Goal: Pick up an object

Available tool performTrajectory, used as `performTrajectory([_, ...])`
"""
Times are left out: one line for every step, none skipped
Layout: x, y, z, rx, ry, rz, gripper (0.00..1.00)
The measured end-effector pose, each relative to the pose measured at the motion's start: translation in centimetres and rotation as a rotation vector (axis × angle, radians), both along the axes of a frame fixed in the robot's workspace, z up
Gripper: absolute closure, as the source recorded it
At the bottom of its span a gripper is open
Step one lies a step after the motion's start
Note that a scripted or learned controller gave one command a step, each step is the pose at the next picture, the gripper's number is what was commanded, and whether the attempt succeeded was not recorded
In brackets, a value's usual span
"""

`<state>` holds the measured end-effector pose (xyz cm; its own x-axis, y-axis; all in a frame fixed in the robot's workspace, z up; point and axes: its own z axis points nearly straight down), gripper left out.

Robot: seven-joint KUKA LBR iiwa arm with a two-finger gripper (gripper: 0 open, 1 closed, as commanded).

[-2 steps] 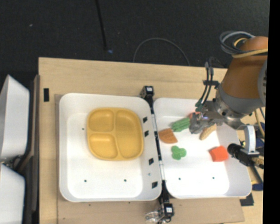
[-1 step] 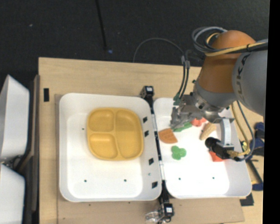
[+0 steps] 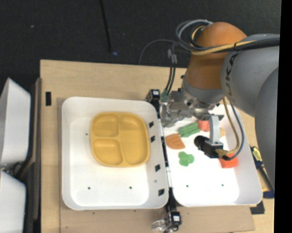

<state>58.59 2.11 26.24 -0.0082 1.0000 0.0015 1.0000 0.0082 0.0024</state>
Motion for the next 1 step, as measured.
performTrajectory([2.19,5.60,-0.11,0.000,0.000,0.000,1.00])
